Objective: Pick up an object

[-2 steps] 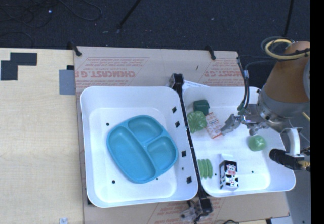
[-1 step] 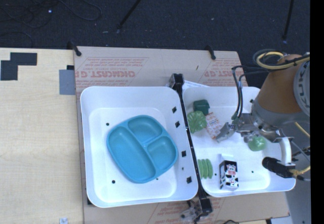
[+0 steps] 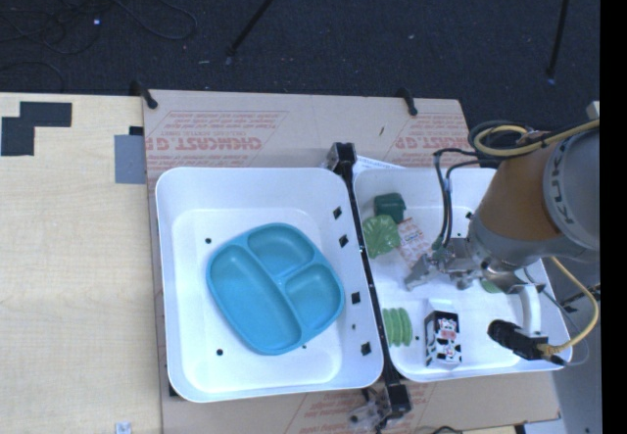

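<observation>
My gripper (image 3: 428, 272) hangs low over the middle of the right bin (image 3: 421, 189), reaching in from the right. Just to its upper left lie a pale printed packet (image 3: 411, 238) and a light green crumpled object (image 3: 380, 235). A dark green block (image 3: 390, 206) sits behind them. Toward the front of the bin lie a green ribbed object (image 3: 397, 325) and a small black, white and red box (image 3: 443, 339). Nothing shows held by the gripper.
The left bin (image 3: 186, 226) holds a blue divided plate (image 3: 274, 287). A black divider (image 3: 358, 256) runs between the two bins. The arm's orange band and grey wrist cover the right bin's right side.
</observation>
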{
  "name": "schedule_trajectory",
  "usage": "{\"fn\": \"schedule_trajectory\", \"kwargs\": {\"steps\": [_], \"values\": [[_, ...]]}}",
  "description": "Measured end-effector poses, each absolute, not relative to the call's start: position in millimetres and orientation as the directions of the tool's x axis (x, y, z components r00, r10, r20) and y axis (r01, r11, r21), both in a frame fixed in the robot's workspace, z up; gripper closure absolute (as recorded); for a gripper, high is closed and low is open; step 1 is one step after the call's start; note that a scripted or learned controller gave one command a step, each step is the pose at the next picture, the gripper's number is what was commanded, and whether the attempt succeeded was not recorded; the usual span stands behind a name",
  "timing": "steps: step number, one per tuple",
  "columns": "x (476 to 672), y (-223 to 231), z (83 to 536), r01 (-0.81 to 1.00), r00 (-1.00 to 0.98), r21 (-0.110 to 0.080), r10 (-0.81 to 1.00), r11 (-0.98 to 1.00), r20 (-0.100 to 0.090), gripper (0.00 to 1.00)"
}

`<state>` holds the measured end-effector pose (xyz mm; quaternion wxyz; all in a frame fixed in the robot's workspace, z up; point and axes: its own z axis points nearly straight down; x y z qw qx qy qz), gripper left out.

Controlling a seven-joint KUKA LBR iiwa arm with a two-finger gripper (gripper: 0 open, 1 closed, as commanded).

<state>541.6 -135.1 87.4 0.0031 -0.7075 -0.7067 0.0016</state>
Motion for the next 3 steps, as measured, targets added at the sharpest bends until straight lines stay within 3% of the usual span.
{"fn": "schedule_trajectory", "kwargs": {"steps": [1, 3], "values": [[541.4, -136.6, 99.3, 1.0, 0.007, -0.006, 1.0, -0.007, 0.002, 1.0], [540.3, -121.9, 210.0, 1.0, -0.001, 0.001, 1.0, 0.001, 0.0, 1.0]]}}
